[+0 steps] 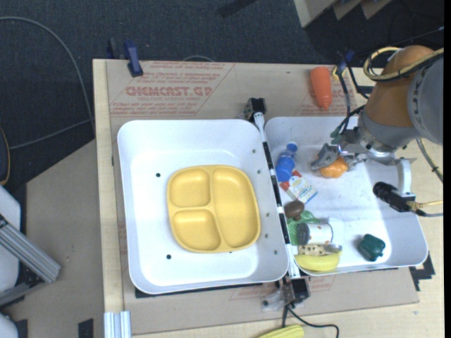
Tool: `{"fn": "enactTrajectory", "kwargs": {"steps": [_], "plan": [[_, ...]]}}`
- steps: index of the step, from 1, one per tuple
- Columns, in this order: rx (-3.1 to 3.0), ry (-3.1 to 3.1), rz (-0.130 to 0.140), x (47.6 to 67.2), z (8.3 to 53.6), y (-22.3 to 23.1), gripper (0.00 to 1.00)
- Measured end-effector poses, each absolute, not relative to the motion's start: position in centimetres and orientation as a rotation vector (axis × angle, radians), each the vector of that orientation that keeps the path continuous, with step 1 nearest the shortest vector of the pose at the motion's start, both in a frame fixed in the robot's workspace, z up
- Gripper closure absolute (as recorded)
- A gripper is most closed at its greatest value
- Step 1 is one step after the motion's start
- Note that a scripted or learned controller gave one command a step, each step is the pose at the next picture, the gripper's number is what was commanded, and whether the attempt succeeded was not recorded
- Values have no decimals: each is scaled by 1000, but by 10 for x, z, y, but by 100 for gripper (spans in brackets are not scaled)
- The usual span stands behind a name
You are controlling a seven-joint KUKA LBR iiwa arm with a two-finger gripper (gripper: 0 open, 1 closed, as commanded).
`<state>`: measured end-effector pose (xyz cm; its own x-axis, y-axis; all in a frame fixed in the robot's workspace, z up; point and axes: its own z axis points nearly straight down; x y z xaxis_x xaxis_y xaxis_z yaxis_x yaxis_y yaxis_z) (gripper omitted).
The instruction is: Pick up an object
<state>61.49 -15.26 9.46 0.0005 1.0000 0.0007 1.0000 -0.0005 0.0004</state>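
Orange object (334, 167) clamped in hand (331, 162), over right bin (394, 248); yellow tray (211, 208) in left bin (141, 189).

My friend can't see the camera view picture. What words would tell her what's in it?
A robot arm's gripper closes its fingers on a small orange object in the right white bin, among a blue bottle, banana and green toy. The left white bin holds a yellow divided plate.

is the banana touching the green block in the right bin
Apart. The camera view shows bare white bin floor between the banana and the green block.
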Motion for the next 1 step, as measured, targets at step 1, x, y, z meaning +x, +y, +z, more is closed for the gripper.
{"fn": "enactTrajectory", "kwargs": {"steps": [1], "plan": [[-2221, -2224, -3, 638, 185, -79, 100]]}}
